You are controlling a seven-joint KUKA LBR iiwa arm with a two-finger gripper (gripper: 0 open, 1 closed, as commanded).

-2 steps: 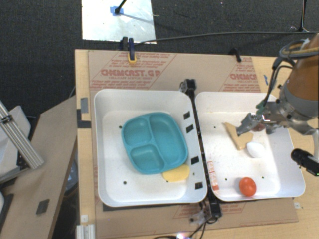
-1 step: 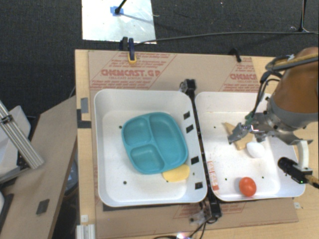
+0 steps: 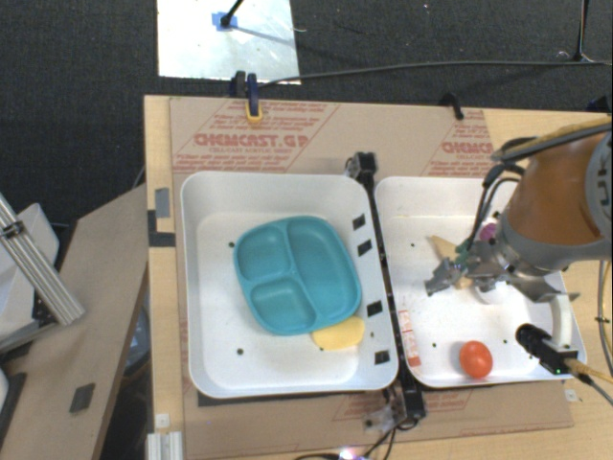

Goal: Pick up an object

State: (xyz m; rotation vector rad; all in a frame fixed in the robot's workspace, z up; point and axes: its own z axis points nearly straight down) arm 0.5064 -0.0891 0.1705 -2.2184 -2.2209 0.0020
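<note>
A teal divided plate [image 3: 297, 274] lies in the left bin [image 3: 206, 286], with a pale yellow flat piece [image 3: 340, 334] tucked at its lower right edge. In the right bin [image 3: 421, 218] an orange-red ball [image 3: 475, 357] rests near the front wall. A tan wedge-shaped piece [image 3: 442, 248] lies near the middle of that bin. My gripper [image 3: 446, 278] hangs low over the right bin just below the tan piece, left of the orange-banded wrist [image 3: 551, 204]. The ball sits apart from it, toward the front.
A black divider with clips [image 3: 375, 257] runs between the two bins. Cables and a black part [image 3: 546, 345] trail at the right bin's front right. A cardboard sheet [image 3: 287, 137] lies under both bins, with a clamp [image 3: 251, 94] at its far edge.
</note>
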